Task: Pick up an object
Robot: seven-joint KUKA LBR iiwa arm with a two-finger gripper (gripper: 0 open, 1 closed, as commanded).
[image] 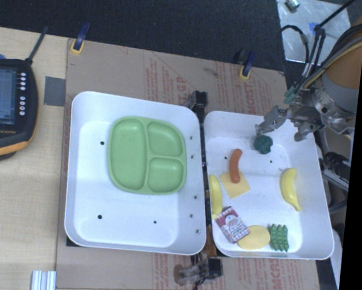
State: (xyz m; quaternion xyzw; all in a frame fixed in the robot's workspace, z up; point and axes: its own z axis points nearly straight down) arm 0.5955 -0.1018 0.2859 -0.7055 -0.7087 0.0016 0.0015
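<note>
Approach step: tool [288, 125] is spread wide, holding nothing, above the right bin's [324, 217] far edge. Dark green object [263, 143] lies just beside it. Next move prob: shift over it, descend, clamp.

**Layout of the two bins**

Left bin [80, 182] — holds a divided plate [147, 155]. Right bin [319, 207] — broccoli [263, 143] at rear, sausage [235, 165] before it on a cheese slice [236, 184]; banana [290, 187] to the right; packet [232, 224], lemon [253, 237] along the front. A pendant [4, 110] lies left of both.
</note>
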